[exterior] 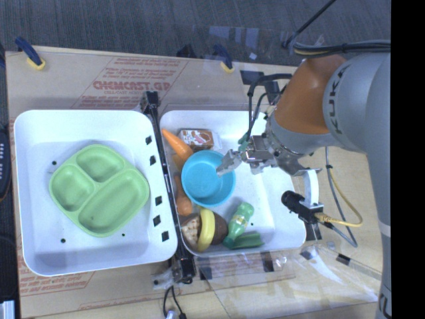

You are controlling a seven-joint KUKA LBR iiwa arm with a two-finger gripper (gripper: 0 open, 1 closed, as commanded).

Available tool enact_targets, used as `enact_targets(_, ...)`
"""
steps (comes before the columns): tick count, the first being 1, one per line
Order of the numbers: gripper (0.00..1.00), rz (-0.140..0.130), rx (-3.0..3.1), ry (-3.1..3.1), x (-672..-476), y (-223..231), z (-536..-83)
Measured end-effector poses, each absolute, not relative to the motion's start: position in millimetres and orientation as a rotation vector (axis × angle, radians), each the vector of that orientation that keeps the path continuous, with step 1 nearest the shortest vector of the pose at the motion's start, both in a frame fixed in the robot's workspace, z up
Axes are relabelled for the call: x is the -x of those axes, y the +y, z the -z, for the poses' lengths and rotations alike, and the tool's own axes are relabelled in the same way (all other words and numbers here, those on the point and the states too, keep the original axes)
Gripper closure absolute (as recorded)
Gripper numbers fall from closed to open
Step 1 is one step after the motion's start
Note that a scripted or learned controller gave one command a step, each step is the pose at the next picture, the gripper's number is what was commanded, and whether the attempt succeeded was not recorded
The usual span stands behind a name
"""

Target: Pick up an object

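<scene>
My gripper (227, 165) sits at the blue bowl's (207, 178) right rim; I cannot tell whether it grips anything. Nothing looks lifted yet, so I judge the pick undone.

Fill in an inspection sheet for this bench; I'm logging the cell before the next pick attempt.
Surface: cardboard-covered bench bearing two white bins, left bin and right bin.
Job's things: blue bowl, carrot, banana, green bottle, brown packet, all in the right bin.
Clutter: green divided plate in the left bin.
Grippers: gripper at the bowl's right rim; whether the jaws are open or shut is unclear.
Cables: black cable at top right, yellow cable beside the arm.
Surroundings: blue clamps on the bench's far edge, dark floor.
</scene>
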State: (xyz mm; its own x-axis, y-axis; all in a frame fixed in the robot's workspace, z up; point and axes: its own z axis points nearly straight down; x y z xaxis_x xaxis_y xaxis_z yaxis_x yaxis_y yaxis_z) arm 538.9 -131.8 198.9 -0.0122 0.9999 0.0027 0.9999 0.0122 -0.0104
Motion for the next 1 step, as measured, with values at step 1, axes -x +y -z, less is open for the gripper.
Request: enact_targets(1, 0.00, -0.003, 2.144, -2.294, -503.5, -139.9, -92.8)
